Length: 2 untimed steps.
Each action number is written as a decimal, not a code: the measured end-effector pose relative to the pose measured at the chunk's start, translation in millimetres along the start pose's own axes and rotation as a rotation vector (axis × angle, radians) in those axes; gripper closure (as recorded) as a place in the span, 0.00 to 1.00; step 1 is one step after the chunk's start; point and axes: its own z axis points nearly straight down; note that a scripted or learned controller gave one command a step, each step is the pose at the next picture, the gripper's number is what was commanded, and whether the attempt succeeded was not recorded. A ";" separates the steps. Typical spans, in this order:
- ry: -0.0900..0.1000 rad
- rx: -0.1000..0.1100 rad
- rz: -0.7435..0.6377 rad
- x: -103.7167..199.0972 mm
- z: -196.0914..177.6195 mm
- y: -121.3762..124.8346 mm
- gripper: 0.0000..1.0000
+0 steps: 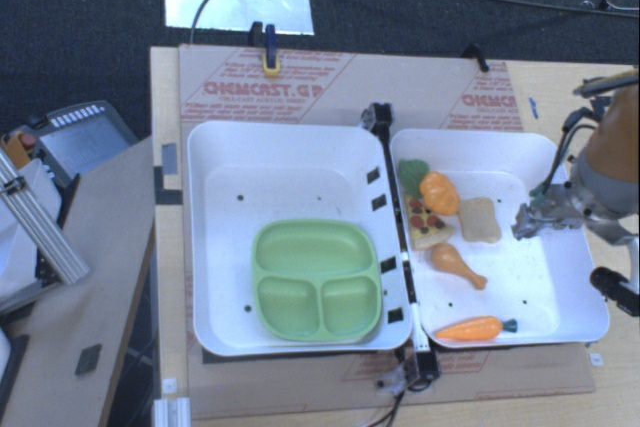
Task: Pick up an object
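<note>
Over right bin point(575, 245), arm point(610, 165) hangs low.

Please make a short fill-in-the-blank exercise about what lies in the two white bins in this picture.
1. The green divided tray lies in the ____ bin.
2. The toy carrot lies near the right bin's ____ edge.
3. The tray has ____ compartments.
4. The gripper hangs above the ____ bin.

Missing words: left; front; three; right
</note>
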 end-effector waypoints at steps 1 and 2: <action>0.000 0.001 0.000 0.8 -43.5 4.3 1.00; 0.000 0.001 0.000 0.5 -82.7 6.1 1.00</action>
